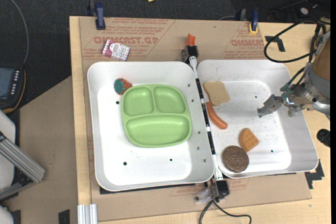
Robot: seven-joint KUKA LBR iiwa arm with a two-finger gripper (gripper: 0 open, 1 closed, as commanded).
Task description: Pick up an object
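Hovering over the right white plastic bin, the grey two-finger gripper grips nothing; how far it is spread I cannot tell. That bin holds four toy foods: one tan bread slice, one orange sausage, one orange waffle piece, one round brown patty. One green divided plate fills the left white bin.

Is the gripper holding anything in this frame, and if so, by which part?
Nothing is held. The gripper hangs over bare floor of the right bin, apart from the toy food.
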